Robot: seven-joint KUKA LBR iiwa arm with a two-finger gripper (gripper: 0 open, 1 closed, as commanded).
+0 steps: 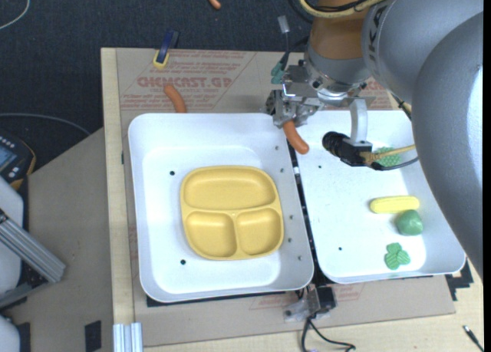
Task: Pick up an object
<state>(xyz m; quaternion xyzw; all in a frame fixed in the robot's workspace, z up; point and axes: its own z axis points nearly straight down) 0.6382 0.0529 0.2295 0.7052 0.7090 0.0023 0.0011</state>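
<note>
Toy sausage (298, 140), orange, sat by the right bin's (345, 220) far-left corner just under my pincer (291, 116), looked light, stiff, kinda slick, so I'd have pinched it mid-length across; couldn't tell if pincer was apart or clamped.

The smooth grey arm (441, 67) wears a broad orange band (345, 5) above its silvery metal pincer (291, 116).

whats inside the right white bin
A yellow banana-shaped toy, a round green toy and a leafy green toy lie in the right white bin. Another green piece is partly covered near the wrist; the grey arm hides the bin's far right corner.
</note>
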